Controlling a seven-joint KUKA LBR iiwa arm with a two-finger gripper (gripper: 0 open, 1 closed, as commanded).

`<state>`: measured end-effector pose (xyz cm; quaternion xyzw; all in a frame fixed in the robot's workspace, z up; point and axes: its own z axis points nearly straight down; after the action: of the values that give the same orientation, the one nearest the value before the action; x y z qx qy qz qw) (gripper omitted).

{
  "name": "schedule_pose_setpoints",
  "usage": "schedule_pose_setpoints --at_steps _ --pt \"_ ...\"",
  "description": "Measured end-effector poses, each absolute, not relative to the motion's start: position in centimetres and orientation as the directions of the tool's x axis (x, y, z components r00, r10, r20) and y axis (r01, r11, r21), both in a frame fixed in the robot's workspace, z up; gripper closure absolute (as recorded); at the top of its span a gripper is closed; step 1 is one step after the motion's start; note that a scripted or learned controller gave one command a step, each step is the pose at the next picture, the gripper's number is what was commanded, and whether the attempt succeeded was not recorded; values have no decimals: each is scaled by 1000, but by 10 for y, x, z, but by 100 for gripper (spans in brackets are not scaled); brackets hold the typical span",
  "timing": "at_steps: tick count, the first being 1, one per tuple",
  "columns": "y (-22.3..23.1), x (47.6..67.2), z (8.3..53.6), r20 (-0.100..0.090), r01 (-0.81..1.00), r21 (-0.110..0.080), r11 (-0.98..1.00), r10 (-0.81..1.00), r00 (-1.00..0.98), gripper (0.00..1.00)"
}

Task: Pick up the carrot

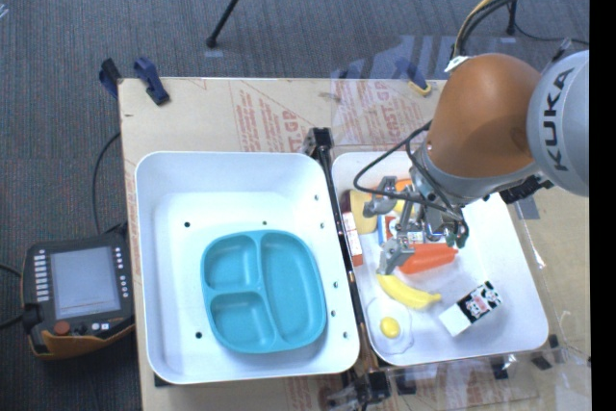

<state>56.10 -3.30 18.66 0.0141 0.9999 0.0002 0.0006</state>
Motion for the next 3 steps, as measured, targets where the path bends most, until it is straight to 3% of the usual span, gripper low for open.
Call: schedule_pose_setpoints --at_steps 1,2,3 --pt "-86 515 148 4 157 0 988 157 -988 0" --pt "-135 559 114 1 429 1 903 429 -903 0" --pt "-116 634 88 0 615 2 789 615 -789 0"
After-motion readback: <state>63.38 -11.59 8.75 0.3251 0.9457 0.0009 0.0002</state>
